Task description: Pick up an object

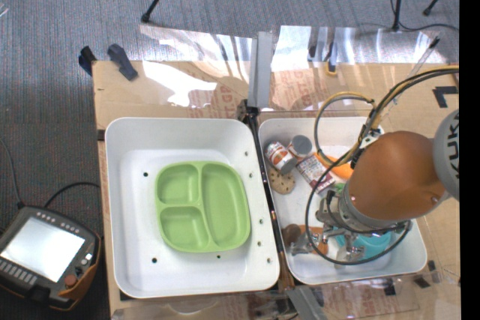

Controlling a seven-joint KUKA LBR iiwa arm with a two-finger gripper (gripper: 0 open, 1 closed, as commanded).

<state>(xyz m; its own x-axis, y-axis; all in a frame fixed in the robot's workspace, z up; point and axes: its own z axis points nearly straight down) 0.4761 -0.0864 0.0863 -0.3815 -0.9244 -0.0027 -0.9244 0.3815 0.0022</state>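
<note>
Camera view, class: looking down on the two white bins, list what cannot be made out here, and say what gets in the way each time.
- Hand: the arm's bulky orange wrist band sits over it, so its state is unreadable.
- Teal object in the right white bin: mostly under the arm and cables.
- Small patterned can and grey-topped can: labels too small to read.
- Green divided plate, left white bin: fully visible.

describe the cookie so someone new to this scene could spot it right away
Look in the right white bin, at its left wall beside the divider. The cookie lies flat there, just below a small red-and-white can. It is the only round, tan, dark-speckled disc among cans and packets.
</note>
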